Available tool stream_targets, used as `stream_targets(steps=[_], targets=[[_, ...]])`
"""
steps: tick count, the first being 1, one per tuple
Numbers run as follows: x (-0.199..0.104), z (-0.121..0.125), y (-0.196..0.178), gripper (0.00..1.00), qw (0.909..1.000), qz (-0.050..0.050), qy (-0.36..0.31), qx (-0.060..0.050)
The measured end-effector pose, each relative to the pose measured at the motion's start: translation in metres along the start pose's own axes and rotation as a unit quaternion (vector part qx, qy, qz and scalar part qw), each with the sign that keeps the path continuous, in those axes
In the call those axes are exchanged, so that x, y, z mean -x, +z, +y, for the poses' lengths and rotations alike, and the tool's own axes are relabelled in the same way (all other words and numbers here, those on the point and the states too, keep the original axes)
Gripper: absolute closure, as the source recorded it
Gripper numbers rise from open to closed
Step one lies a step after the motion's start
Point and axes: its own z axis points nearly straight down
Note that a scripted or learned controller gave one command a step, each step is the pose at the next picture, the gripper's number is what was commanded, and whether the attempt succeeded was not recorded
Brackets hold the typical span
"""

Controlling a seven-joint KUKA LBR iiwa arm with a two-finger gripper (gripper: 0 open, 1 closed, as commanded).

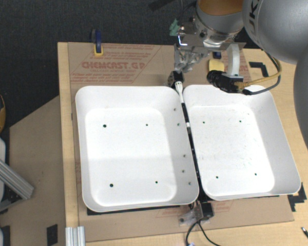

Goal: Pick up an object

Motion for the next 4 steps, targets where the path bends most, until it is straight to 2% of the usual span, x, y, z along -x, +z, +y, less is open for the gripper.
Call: stream_targets(steps=[1, 2, 3, 4], targets=[[0.006, -0.025, -0.009, 1.00, 1.0000, 0.000, 0.000, -0.003], [-0.095, -0.010, 0.067, 1.00, 1.0000, 0.001, -0.005, -0.005], [-0.094, -0.034, 0.025, 1.00, 1.0000, 0.000, -0.001, -0.001], [-0.042, -0.007, -0.035, 1.00, 1.0000, 0.000, 0.002, 0.002]])
